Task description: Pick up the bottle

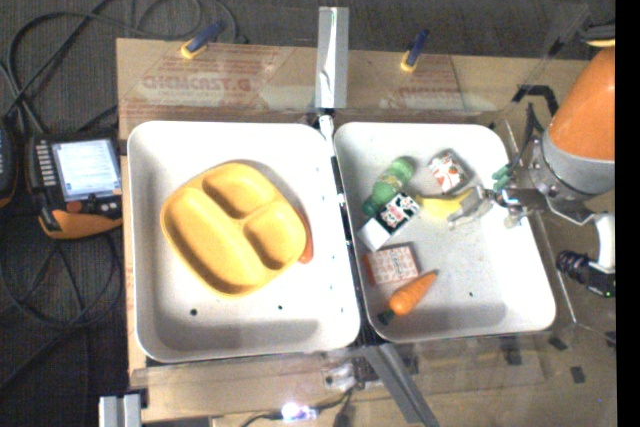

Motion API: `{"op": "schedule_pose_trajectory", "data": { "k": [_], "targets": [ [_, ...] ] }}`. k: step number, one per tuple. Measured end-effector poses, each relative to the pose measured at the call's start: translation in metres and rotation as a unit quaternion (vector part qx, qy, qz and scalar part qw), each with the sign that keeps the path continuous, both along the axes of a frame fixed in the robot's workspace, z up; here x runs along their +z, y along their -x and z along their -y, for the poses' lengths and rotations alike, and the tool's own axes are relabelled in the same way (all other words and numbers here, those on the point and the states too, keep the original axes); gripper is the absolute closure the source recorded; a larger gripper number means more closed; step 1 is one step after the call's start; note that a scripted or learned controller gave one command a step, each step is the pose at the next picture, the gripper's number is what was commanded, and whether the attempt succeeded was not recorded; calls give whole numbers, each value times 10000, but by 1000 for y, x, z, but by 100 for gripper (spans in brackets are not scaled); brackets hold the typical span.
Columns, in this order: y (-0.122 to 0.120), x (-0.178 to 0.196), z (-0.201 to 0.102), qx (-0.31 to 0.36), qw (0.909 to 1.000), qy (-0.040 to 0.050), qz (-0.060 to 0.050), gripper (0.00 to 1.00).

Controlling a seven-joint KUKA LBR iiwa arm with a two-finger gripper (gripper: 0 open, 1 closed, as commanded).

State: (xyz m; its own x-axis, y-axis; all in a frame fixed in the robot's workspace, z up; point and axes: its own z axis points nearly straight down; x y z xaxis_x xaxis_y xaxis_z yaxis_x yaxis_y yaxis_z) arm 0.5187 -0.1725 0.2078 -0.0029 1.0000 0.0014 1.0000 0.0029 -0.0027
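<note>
The bottle (pixel 391 179) is small and green with a pale cap, and it lies on its side in the upper left part of the right bin (pixel 520 305). My gripper (pixel 480 205) hangs low over the right side of that bin, next to a yellow banana (pixel 443 206). It is well to the right of the bottle and apart from it. The grey arm with its orange band (pixel 590 120) comes in from the right edge.
Around the bottle lie a black-and-white box (pixel 397 213), a red-and-white packet (pixel 446 172), a pink patterned card (pixel 391 265) and a carrot (pixel 412 293). The left bin (pixel 160 325) holds a yellow divided plate (pixel 236 225). A metal divider post (pixel 332 65) stands between the bins.
</note>
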Motion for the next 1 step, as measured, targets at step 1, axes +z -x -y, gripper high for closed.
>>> {"op": "schedule_pose_trajectory", "data": {
  "k": [1],
  "targets": [
    [-67, -83, -40, -586, 9983, 8, 65, 0]
  ]
}}
